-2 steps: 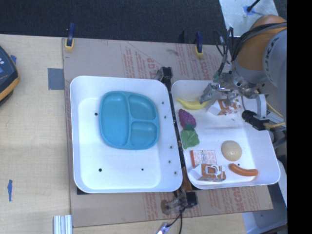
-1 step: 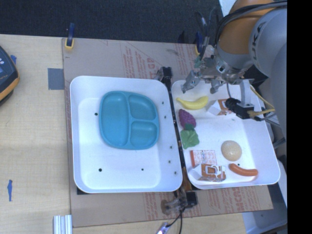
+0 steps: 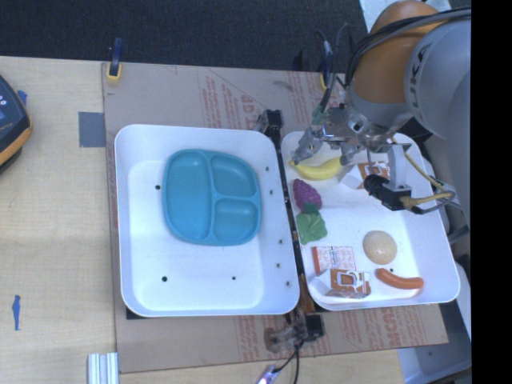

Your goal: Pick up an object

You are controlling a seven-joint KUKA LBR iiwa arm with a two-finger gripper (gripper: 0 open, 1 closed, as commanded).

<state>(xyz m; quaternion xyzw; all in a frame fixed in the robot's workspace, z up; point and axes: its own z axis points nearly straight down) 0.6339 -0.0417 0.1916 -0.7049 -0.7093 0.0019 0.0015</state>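
Orange-and-white printed packets point(image 3: 339, 270), lettering unreadable, well below hand point(image 3: 326, 144) over banana point(image 3: 318, 169).

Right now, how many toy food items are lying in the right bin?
7: banana under the gripper, grapes, green vegetable, egg, sausage, and two packets near the front. The arm may hide more at the back.

Even bright light, slight blur
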